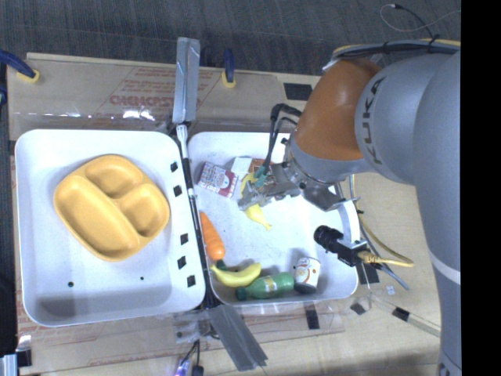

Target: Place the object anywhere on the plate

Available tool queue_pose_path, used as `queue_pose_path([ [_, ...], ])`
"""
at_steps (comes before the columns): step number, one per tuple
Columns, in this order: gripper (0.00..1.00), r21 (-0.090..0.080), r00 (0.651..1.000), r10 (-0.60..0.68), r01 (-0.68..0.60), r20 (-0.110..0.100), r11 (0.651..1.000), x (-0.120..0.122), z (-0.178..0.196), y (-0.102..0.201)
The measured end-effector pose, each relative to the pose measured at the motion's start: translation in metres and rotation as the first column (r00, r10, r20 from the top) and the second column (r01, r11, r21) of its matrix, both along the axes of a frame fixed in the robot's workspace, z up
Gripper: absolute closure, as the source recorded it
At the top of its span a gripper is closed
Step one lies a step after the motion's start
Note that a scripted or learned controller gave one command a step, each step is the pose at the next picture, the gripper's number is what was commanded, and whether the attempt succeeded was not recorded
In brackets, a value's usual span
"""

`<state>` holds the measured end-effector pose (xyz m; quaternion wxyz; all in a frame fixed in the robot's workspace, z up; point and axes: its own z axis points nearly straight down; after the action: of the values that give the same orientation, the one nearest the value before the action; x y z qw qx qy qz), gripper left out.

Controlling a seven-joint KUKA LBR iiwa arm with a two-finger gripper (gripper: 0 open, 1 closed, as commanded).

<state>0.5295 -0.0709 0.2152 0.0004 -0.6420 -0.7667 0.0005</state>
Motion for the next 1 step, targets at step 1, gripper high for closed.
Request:
queue_pose_path([
  [1, 1.0, 0.0, 0.999, 0.035, -0.035, 0.0, 0.999, 0.0094, -0.0027, 0.0685],
])
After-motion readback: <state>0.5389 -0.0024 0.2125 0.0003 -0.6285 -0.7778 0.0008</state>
